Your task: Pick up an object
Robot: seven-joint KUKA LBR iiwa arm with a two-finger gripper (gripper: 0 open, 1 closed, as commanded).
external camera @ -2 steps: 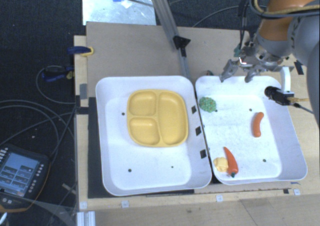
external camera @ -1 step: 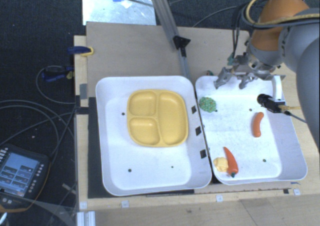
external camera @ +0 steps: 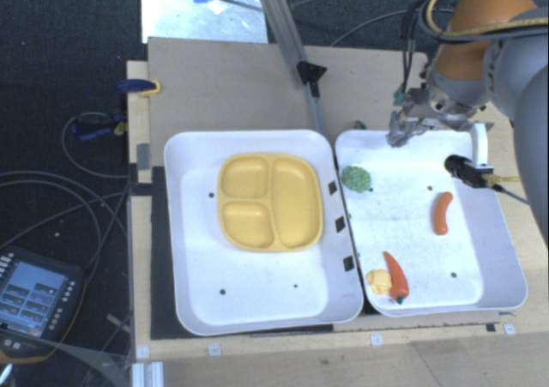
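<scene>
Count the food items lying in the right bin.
4: a green broccoli near the left wall, a sausage towards the right, a carrot at the front, and a yellow piece touching it.

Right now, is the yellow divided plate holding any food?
Empty: the yellow plate in the left bin shows three bare compartments.

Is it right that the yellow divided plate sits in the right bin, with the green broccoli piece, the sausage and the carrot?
Not quite. The camera view shows the yellow divided plate in the left bin; the broccoli piece, sausage and carrot do lie in the right bin.
</scene>
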